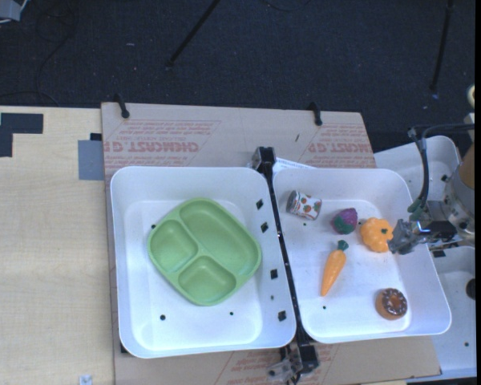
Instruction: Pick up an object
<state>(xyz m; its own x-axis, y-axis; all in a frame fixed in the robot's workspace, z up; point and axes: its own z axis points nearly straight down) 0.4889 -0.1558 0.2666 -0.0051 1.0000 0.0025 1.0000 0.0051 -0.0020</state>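
We are reading this as the approach to a pick. The claw [402,239] is sitting low at the three o'clock rim of the right-hand shallow white bin [421,315], just beside the small orange pumpkin-shaped toy [376,234], which we judge the likeliest target because it is lying nearest the arm's entry side. Nothing is showing between the fingers, and we cannot tell whether they are apart or together.

The other candidates are lying loose around that bin: a purple toy vegetable [346,220], a patterned little cup on its side [304,205], an orange plastic carrot [333,269] and a round brown doughnut-like toy [391,303]. The left bin [136,327] is carrying a green divided plastic plate [204,250].
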